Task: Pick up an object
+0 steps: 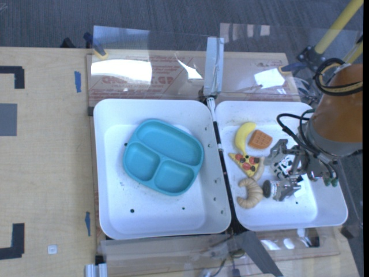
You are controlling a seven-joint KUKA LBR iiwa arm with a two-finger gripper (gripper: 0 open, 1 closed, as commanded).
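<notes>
1. No legible writing appears on any item.
2. The right bin holds a banana, waffle, pizza slice and croissant, the croissant's long axis near vertical.
3. The gripper sits low beside them; jaws state: cannot tell.
4. The left bin holds a blue tray.

A light wooden bench carried two shallow white bins set side by side, their inner rims touching. The left bin sat toward the bench's middle, the right bin near its far edge, with clear plastic sheeting lying behind both.
</notes>
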